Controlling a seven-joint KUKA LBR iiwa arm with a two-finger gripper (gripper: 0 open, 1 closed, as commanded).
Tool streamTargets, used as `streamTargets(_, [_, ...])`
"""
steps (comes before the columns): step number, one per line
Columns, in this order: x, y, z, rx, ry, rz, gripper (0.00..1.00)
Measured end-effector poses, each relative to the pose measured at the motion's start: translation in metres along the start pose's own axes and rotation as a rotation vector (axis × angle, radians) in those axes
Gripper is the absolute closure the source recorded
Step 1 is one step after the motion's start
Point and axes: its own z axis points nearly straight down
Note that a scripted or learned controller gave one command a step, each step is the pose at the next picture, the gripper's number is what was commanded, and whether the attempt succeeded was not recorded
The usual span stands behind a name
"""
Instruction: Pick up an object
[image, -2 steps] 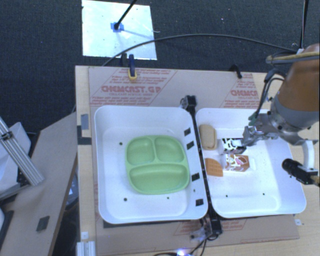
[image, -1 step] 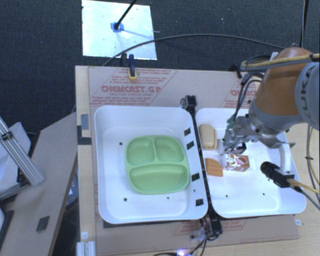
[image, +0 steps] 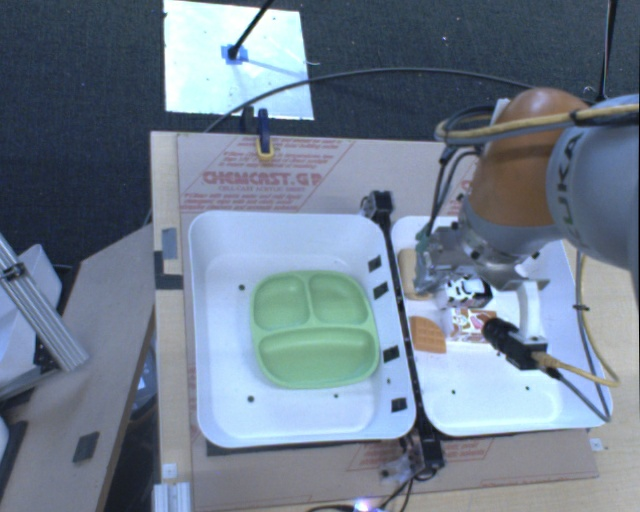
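My gripper (image: 450, 288) hangs low over the far left part of the right bin (image: 500, 400), under the grey wrist and orange band. Right below it lies a small cluster of objects: a black-and-white piece (image: 463, 291), a reddish patterned item (image: 470, 322) and an orange waffle-like piece (image: 428, 336) nearer the bin's left wall. A tan object (image: 408, 268) shows by the far left corner, partly hidden by the gripper. The wrist hides the fingertips.
The left bin (image: 225, 300) holds a green three-compartment plate (image: 313, 328). A black divider (image: 392, 300) with clips runs between the bins. A black cable plug (image: 515, 347) and yellow cable trail from the arm over the right bin.
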Motion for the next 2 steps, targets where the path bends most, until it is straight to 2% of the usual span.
streamTargets(2, [0.094,0.001,-0.004,0.000,0.000,0.001,1.00])
